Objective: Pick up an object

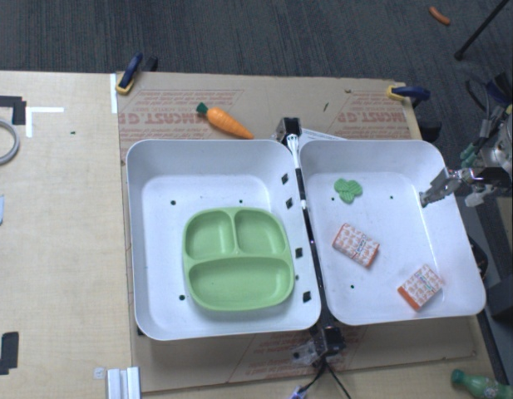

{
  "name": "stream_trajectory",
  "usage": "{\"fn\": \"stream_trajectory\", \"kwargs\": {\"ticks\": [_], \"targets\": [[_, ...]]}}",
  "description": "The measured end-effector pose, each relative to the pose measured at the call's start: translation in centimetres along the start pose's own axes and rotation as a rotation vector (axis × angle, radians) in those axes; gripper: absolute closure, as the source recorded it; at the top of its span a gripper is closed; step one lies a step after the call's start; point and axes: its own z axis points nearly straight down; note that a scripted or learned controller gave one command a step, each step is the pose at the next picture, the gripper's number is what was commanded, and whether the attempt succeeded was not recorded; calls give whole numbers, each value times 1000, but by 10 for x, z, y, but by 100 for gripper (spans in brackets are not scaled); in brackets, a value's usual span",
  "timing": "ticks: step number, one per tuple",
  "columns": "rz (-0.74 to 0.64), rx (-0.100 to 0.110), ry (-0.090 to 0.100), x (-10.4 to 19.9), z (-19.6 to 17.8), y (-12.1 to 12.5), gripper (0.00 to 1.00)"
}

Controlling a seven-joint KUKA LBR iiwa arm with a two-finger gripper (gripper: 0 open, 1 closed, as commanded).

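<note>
- At the right bin's (pixel 456 223) far edge my gripper (pixel 435 191) hovers, finger state unclear to me.
- Two orange packets (pixel 356 245) (pixel 420 287) and a green piece (pixel 348 190) lie unobstructed inside; the arm is cut off.

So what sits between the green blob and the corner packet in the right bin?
The other packet lies between the green blob and the corner packet, seen in the camera view.

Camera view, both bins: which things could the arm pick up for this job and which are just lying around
For the job: hand at the right bin's edge; two orange-and-white packets; small green piece; green divided plate in the left bin.

Lying about: toy carrot on the cardboard; blue clamps.
</note>
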Motion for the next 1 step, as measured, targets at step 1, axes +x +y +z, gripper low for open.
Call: {"fn": "stream_trajectory", "kwargs": {"ticks": [1], "targets": [[78, 0, 0, 86, 92, -30, 0]]}}
